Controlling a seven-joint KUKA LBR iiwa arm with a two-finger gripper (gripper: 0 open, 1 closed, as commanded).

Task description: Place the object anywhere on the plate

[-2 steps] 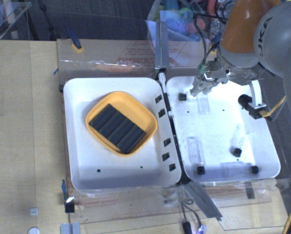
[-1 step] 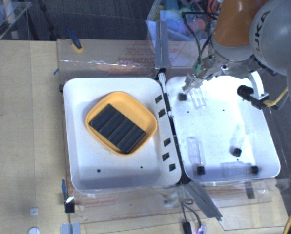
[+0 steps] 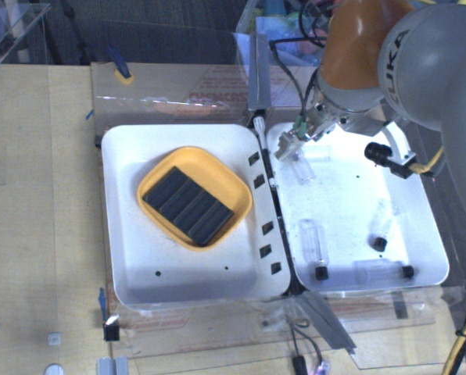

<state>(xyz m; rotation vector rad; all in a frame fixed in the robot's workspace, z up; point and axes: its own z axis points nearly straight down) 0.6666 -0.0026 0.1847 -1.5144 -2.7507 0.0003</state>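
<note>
A yellow plate (image 3: 156,176) lies tilted in the left bin (image 3: 131,272). A black ridged slab (image 3: 190,203) rests on the plate and covers most of its middle. My gripper (image 3: 292,142) hangs at the far left corner of the right bin (image 3: 350,186), just right of the divider between the bins. It is low over the bin floor, with the grey arm and its orange band above it. A faint clear piece (image 3: 305,167) lies just below the gripper. The gripper is well to the right of the plate.
Several clear tubes with black caps lie in the right bin, one near the front left (image 3: 312,244), one along the front edge (image 3: 378,270) and one at the right (image 3: 381,226). A metal divider (image 3: 266,194) with black clips separates the bins. Cables and clutter sit behind the bins.
</note>
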